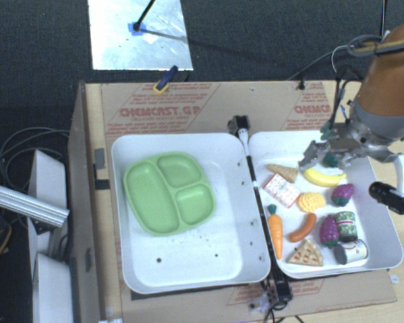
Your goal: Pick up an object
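the gripper (331,156) hovers just above the banana (324,177) in the right bin (388,242); whether it is spread or pinching cannot be told. nothing is lifted yet.

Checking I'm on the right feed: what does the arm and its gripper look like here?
The arm is grey with a broad orange band above the wrist. Dark cables loop along its upper side. The two-finger gripper at its tip is a grey metal assembly with dark parts.
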Controlling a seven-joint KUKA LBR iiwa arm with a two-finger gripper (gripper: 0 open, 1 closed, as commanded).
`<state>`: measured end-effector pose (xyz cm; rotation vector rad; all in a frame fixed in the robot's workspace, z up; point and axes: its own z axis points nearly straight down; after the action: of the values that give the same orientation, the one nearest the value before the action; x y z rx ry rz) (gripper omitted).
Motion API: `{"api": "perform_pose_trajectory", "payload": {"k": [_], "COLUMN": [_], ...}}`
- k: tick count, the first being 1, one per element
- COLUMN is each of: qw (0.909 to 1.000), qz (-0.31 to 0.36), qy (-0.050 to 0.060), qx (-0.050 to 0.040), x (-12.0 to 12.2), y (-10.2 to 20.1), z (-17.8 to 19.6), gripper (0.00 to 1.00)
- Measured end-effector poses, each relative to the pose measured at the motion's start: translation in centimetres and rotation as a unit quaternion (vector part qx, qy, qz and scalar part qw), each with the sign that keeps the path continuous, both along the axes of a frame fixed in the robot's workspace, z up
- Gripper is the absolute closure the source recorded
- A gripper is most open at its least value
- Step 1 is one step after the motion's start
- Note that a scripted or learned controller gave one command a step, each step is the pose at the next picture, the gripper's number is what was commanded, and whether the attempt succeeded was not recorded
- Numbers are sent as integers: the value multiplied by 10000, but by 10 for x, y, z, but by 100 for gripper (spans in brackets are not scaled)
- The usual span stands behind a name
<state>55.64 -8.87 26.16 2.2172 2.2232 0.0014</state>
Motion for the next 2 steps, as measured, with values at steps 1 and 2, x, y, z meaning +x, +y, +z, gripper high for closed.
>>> {"api": "perform_pose_trajectory", "payload": {"k": [1,2], "qw": [10000,10000], "qz": [-9,-8], "qy": [16,2], "qx": [3,3], "x": [-20,-32], "y": [-30,-21], "z": [-108,-177], "gripper": [0,0]}}
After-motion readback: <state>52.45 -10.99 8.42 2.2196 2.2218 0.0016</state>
